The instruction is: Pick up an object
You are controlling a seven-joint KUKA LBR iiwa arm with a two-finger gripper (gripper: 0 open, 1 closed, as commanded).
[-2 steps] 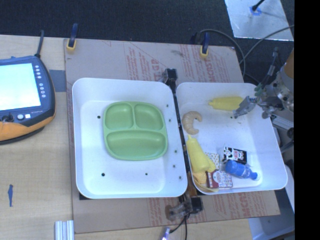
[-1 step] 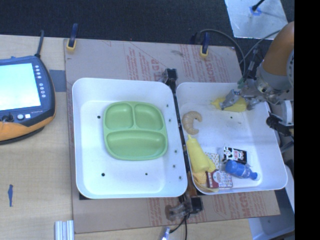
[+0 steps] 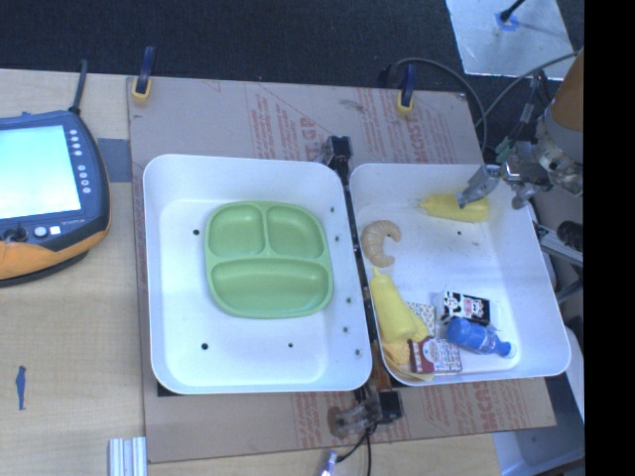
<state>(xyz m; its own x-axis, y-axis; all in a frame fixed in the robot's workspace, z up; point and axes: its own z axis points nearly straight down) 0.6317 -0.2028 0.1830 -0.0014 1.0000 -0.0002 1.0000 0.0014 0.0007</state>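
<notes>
**Edge grip on yellow piece may slip**

Gripper [image 3: 493, 188] fingers spread, one tip touching the yellow object [image 3: 454, 207] at right bin [image 3: 552, 296] far side; nothing clamped. Risk: off-centre close pushes it away. Croissant [image 3: 380, 242], banana [image 3: 395, 310], blue bottle [image 3: 476, 338], cartons sit well apart; green tray [image 3: 267, 259] in the left bin.

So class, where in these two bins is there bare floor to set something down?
Left bin: bare floor around the green plate. Right bin: free patch between the croissant, the yellow item and the blue bottle. Its near-left corner is crowded.
</notes>
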